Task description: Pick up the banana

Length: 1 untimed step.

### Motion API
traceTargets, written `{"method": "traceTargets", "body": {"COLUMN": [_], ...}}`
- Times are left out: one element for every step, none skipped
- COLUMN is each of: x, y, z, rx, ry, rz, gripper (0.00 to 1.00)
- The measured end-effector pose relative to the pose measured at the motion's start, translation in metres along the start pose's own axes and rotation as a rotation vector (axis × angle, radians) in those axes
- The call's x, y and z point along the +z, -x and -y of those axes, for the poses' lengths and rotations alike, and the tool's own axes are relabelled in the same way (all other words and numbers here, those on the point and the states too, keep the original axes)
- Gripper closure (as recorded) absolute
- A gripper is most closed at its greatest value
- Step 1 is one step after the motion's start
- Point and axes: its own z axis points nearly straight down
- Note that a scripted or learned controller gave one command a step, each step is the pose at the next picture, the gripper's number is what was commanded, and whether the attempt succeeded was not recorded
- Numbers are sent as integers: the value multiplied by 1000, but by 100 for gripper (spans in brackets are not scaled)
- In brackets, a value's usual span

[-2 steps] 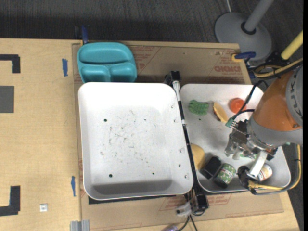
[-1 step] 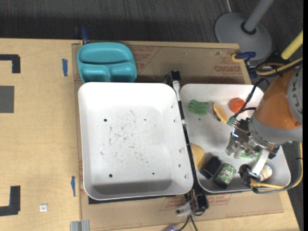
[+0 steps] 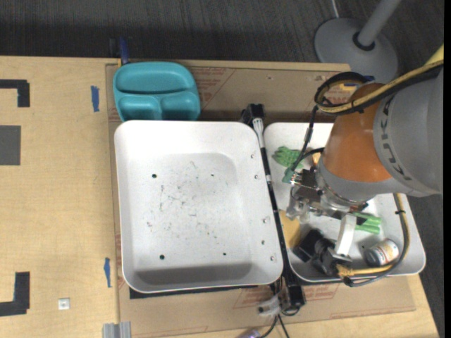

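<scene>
Overhead view of the work cell, as I see it from the remote station. The bench (image 3: 56, 189), a tan board marked with black squares and blue tape tabs, stretches away to the left of the gripper (image 3: 303, 204). Above the gripper in the view lies dark carpet floor (image 3: 211, 13) with a grey round stand base (image 3: 345, 41). The arm (image 3: 373, 146) hangs over the right bin (image 3: 416, 259), with the gripper low inside it; I cannot tell whether it is apart or together. Directly left of the gripper is the left bin (image 3: 190, 196), its floor scuffed. A teal divided tray (image 3: 156, 94) stands far up-left. In the right bin, a green object (image 3: 285, 157) lies just above the gripper, a green piece (image 3: 368, 224) to its right, and a silvery can (image 3: 380, 252) lower right. The banana (image 3: 279, 222) is, I think, the yellowish sliver at the bin's left wall, just left of the gripper; the arm hides too much to be sure.
</scene>
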Motion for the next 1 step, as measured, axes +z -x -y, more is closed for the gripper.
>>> {"method": "traceTargets", "body": {"x": [47], "y": [-66], "z": [23], "rx": [-151], "ry": [17], "rz": [9], "gripper": [100]}}
